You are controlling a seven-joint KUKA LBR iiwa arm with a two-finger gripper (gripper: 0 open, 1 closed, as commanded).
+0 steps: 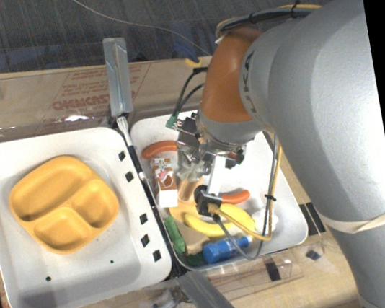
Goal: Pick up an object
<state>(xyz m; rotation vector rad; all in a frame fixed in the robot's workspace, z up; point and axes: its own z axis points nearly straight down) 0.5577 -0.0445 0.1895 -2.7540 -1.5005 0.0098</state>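
Observation:
The right bin [292, 224] holds a jumble of small objects: a clear jar with an orange-red lid [162, 163], a yellow banana [215, 222], a thin red piece [235, 196], a blue bottle [219, 249] and a green piece [174, 235]. My gripper [196, 164] hangs over the upper middle of this bin, just right of the jar and above the banana. The wrist and cables hide its fingertips.
The left bin [25, 287] holds a yellow three-compartment tray [62, 202]. A ridge with black clips [142, 209] divides the two bins. The grey arm with its orange band [228, 85] covers the right bin's far right side.

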